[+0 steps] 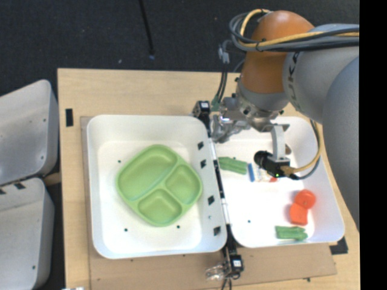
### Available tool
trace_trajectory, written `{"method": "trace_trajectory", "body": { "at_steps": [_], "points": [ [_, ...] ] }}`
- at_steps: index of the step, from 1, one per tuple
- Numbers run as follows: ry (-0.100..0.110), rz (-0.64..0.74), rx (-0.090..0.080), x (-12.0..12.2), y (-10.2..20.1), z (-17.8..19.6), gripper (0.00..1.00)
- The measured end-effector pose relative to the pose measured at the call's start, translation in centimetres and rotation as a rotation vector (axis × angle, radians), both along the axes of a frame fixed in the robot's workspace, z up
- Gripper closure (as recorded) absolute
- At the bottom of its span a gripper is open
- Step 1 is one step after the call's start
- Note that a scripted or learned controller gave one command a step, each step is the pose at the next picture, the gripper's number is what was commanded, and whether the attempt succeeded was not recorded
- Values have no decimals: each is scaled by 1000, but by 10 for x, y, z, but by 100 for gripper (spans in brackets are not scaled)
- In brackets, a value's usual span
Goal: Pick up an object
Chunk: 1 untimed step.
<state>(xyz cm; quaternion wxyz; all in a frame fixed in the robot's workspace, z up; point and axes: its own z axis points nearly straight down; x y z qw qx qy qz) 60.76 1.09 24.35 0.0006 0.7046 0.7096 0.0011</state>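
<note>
My gripper (222,128) hangs over the upper left corner of the right bin (320,222), close to the wall between the two bins. Just below it a green stick-shaped piece (233,165) lies on the bin floor, apart from the gripper. An orange object (302,206) sits at the right bin's lower right, and a second green piece (290,233) lies near that bin's front edge. A small blue and white item (251,173) rests beside the first green piece. Nothing shows held in the gripper.
A light green divided plate (158,185) lies in the middle of the left bin (103,144). The arm's orange band (272,47) and grey body cover the right bin's upper right. A black fitting with cable (269,162) hangs from the wrist over the right bin.
</note>
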Motion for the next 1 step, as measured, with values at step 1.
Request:
{"method": "trace_trajectory", "body": {
  "at_steps": [1],
  "points": [
    [1, 0, 0, 3, 46, 7, 100]
  ]
}}
